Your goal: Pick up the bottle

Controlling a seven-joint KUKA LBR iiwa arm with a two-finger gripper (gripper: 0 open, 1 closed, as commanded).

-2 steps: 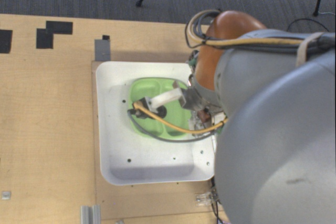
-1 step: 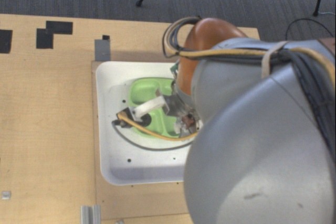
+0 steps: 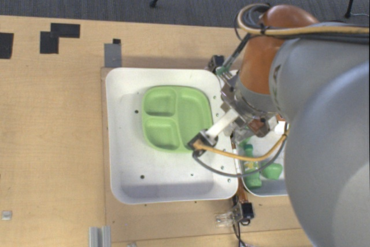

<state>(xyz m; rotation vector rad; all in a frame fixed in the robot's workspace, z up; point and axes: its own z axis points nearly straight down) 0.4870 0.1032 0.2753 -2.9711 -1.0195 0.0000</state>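
Observation:
My gripper (image 3: pixel 248 131) hangs under the orange-banded wrist, over the left edge of the right bin (image 3: pixel 250 188). Just below it lie several green items, mostly hidden by the arm. One of them, a small green piece with a pale, see-through part (image 3: pixel 249 153), could be the bottle, but I cannot tell for sure. A rounder green item (image 3: pixel 270 171) lies to its right. I see nothing held in the gripper.
A green divided plate (image 3: pixel 173 115) lies in the left bin (image 3: pixel 124 182), toward its back right. A white bracket with a dark tip (image 3: pixel 202 139) and a yellow cable (image 3: pixel 231 156) reach from the wrist over the plate's corner. The arm covers most of the right bin.

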